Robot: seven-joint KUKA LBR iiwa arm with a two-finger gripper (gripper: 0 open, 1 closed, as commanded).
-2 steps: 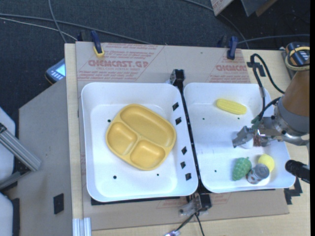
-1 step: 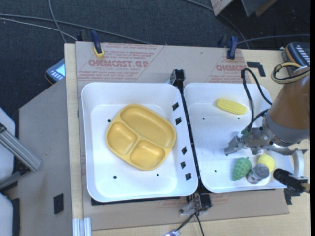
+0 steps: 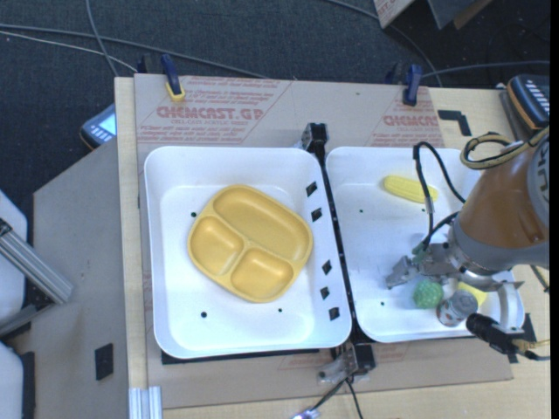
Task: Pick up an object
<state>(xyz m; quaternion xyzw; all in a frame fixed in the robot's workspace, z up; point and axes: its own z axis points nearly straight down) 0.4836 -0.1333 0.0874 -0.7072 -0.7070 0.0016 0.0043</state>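
Note:
In the right bin (image 3: 371, 225) a small green lumpy object (image 3: 427, 294) lies near the front. A yellow corn-like piece (image 3: 407, 188) rests toward the back of that bin. My gripper (image 3: 408, 272) is low in the right bin, just left of and above the green object and close against it. The grey wrist and orange band (image 3: 507, 208) hang over the bin's right side and hide part of it. I cannot see anything held. A yellow divided plate (image 3: 251, 242) sits in the middle of the left bin (image 3: 166, 260).
A black divider strip (image 3: 330, 234) runs between the two bins. Blue clamps (image 3: 173, 77) (image 3: 410, 84) pin the cardboard backing at the far edge. A black cable (image 3: 430, 177) loops over the right bin's back. A small metal part (image 3: 458, 307) sits beside the green object.

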